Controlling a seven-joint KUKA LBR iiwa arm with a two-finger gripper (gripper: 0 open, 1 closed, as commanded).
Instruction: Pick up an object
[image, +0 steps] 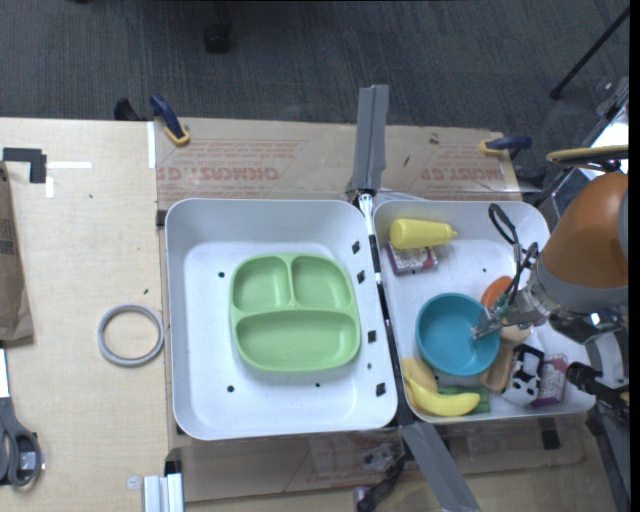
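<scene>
My gripper (493, 327) hangs low in the right bin (470, 215), at the right rim of a blue bowl (452, 333). Its thin fingers touch the bowl's edge, and their spread is too small to make out. Around the bowl lie a yellow bottle (420, 232), a small reddish packet (412, 260), a banana (437, 394), an orange object (494, 292) partly behind the fingers, a tan block (497, 370) and a black-and-white carton (530, 376). The orange-banded wrist (590, 245) covers the bin's right side.
The left bin (200, 340) holds a green divided plate (295, 311). On the bench to the left lie a grey ring (130, 333), a brown bag (12, 270) and scissors (18, 452). A grey post (371, 135) stands behind the two bins.
</scene>
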